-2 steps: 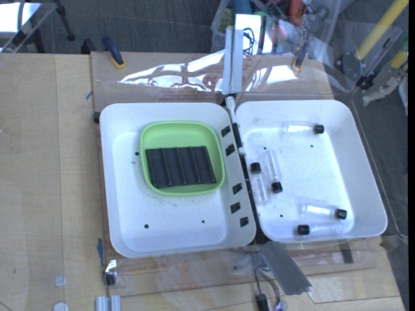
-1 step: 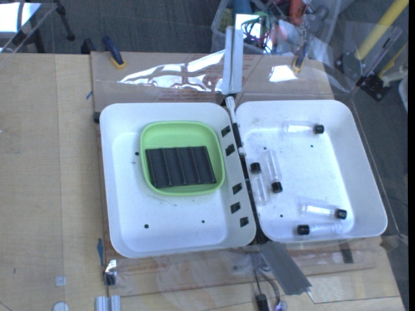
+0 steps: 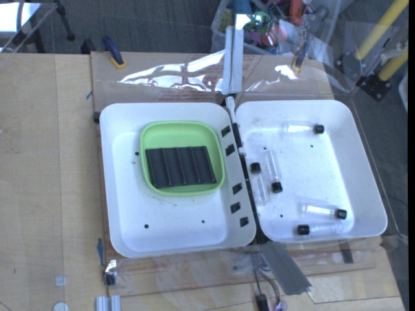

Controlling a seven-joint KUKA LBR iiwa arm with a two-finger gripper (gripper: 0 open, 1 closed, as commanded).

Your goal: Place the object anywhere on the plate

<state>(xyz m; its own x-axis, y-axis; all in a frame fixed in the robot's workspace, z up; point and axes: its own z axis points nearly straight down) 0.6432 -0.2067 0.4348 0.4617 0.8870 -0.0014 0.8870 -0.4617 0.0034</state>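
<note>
A light green square plate lies in the left white bin, toward its upper middle. A dark grey ridged block rests flat on the plate and covers most of its floor. In the right white bin lie several clear plastic tubes with black caps. One tube sits near the far wall, two tubes lie side by side near the divider, and two more lie near the front right corner.
A black-tabbed divider runs between the bins. Crinkled clear plastic covers the bench behind them, with an upright metal bar. A clear box of colourful clutter stands beyond. Wooden bench top stretches left.
</note>
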